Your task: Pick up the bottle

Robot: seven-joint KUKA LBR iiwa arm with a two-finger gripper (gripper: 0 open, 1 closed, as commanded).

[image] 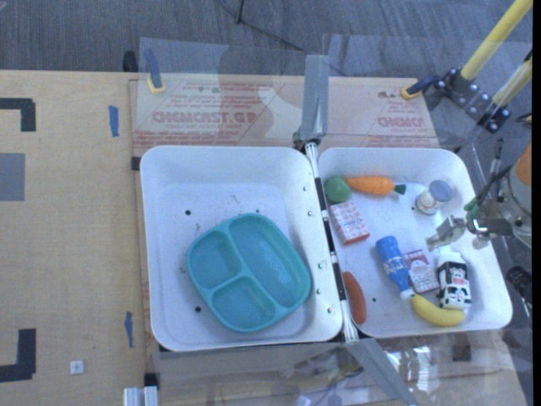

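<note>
The bottle (392, 264) is blue with a white cap and lies on its side in the middle of the right bin (397, 163), cap toward the front. My gripper (463, 229) hangs over the right side of that bin, to the right of the bottle and slightly farther back, well apart from it. Its fingers stand open and nothing is between them. A grey arm with an orange band (526, 166) comes in from the right edge.
Around the bottle lie a small pink packet (420, 271), a cow-print carton (454, 282), a banana (438, 312), a red sausage (355, 298) and a red-white box (348, 223). Farther back are a green ball (338, 188), carrot (370, 184) and small jar (435, 195). The left bin (169, 184) holds a teal divided plate (248, 271).
</note>
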